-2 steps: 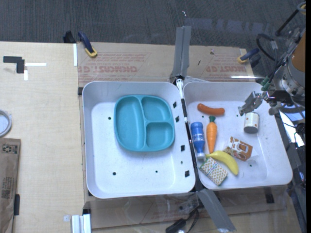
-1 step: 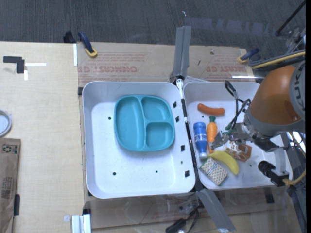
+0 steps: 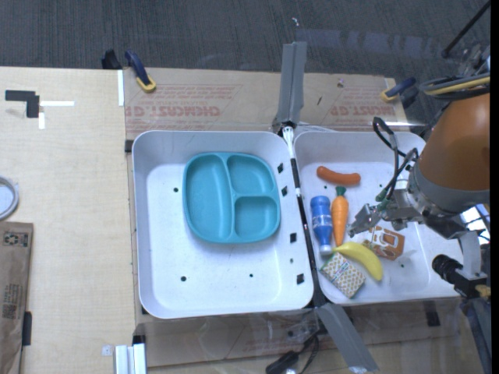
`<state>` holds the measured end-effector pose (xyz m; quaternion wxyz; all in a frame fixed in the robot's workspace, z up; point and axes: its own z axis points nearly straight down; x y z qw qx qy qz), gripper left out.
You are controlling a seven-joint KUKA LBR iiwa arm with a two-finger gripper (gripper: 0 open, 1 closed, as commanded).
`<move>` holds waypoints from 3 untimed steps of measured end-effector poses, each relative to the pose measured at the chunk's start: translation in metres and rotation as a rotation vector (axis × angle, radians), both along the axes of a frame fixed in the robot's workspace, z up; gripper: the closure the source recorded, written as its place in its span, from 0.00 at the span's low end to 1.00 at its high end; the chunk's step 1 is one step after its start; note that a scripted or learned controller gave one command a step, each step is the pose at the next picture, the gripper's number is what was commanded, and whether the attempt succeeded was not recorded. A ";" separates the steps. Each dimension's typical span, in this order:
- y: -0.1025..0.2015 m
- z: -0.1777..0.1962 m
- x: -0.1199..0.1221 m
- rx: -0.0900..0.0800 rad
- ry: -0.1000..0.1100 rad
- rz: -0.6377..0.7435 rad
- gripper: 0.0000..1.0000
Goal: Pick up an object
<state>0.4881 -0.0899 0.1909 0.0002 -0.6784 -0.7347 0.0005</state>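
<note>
The right bin holds an orange sausage, a blue bottle, a toy carrot, a yellow banana, a patterned packet and a small orange-and-white box. My gripper hangs low over the right bin, just right of the carrot and above the small box. Its fingers are spread, with nothing between them. The arm's orange band rises to the right.
The left bin holds a teal divided plate. A grey divider post stands behind the bins' shared wall. Clamps sit on the cardboard at the back. Tape roll lies at the far left.
</note>
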 end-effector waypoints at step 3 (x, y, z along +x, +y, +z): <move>-0.032 -0.058 -0.006 0.000 -0.001 0.341 0.00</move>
